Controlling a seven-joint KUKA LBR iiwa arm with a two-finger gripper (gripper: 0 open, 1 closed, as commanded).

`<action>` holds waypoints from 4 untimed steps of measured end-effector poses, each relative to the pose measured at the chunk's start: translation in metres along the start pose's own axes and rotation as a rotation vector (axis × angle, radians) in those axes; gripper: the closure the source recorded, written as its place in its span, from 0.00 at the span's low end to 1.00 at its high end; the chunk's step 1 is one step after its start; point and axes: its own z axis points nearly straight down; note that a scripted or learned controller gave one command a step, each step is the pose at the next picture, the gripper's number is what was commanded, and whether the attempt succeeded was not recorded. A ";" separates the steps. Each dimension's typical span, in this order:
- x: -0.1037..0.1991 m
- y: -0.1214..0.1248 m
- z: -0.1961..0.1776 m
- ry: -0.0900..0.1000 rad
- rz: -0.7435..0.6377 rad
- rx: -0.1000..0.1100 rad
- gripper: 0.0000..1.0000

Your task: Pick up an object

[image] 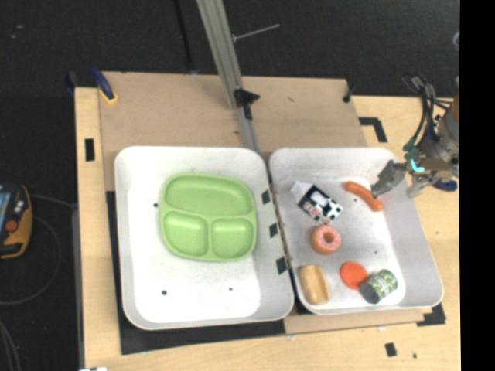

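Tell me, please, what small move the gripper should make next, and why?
Probably ease the gripper down and slightly left onto the orange carrot-shaped toy: it hangs at the right bin's upper right edge, and that toy lies nearest, clear of the others.

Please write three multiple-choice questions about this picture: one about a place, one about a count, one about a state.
1. Where is the green three-compartment plastic plate?
A. left white bin
B. right white bin
C. bare bench

2. How many objects lie in the right white bin?
A. three
B. six
C. nine

3. The pink ring-shaped doughnut toy is:
A. between the fingers
B. on the plate
C. lying apart from the gripper

Answers: 1 A, it sits in the left white bin. 2 B, six separate things count. 3 C, the gripper is by the orange carrot-shaped toy.
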 end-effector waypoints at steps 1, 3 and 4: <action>0.000 0.000 -0.001 0.000 0.000 -0.002 0.00; 0.003 -0.001 0.088 -0.001 0.001 0.002 0.00; 0.004 0.005 0.133 -0.001 0.003 0.002 0.00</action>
